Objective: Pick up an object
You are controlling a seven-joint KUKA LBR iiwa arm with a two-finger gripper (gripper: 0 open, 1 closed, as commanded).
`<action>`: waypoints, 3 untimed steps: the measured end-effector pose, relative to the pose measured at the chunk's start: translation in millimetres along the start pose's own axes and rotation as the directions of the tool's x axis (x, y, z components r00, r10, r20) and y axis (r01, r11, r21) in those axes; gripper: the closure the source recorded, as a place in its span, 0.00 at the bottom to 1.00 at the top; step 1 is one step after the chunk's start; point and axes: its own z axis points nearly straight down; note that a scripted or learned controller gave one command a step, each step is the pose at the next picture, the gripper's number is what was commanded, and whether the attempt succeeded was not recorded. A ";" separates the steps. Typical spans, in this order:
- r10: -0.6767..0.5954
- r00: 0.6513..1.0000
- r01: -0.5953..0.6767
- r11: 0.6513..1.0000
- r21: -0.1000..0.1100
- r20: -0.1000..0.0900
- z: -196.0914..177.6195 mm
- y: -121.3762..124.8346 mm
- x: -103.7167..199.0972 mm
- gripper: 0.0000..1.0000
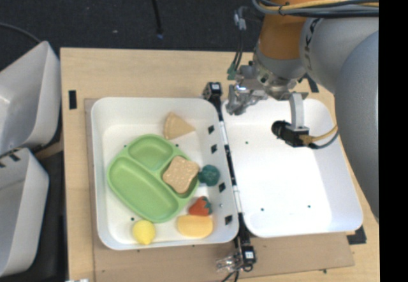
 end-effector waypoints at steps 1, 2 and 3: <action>0.001 1.000 -0.001 1.000 0.000 0.000 2.9 7.3 47.2 1.00; 0.001 1.000 -0.001 1.000 -0.001 0.000 11.9 28.1 92.5 1.00; 0.004 1.000 -0.004 1.000 0.001 0.001 11.5 27.3 89.7 0.00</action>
